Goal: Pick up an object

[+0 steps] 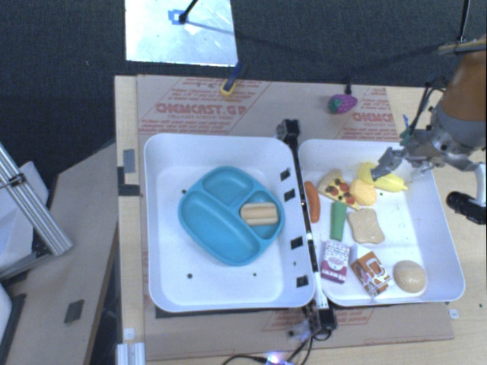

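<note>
The right bin holds several toy foods: a yellow banana, an orange-yellow fruit, a pizza slice, an orange carrot, a green cucumber, a bread slice, a pink carton, an orange carton and a beige potato. My gripper hangs at the bin's far right corner, just above the banana, with its fingers apart and nothing between them.
The left bin holds a blue divided plate with a tan bun on it. Purple grapes and a yellow clip lie on the cardboard behind the bins. A black divider runs between the bins.
</note>
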Robot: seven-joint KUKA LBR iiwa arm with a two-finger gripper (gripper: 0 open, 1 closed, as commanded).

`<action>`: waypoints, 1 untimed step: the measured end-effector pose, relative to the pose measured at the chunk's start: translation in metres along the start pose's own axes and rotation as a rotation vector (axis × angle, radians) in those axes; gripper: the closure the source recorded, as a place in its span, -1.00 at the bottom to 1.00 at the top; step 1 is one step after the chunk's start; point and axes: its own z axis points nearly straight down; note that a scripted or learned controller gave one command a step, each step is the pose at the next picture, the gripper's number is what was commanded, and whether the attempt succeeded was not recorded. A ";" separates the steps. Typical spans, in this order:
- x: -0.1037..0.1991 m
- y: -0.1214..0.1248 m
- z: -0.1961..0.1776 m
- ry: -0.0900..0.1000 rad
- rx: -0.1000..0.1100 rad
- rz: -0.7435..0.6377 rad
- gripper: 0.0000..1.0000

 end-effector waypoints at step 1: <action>0.000 0.003 -0.009 -0.002 -0.013 -0.003 -1.00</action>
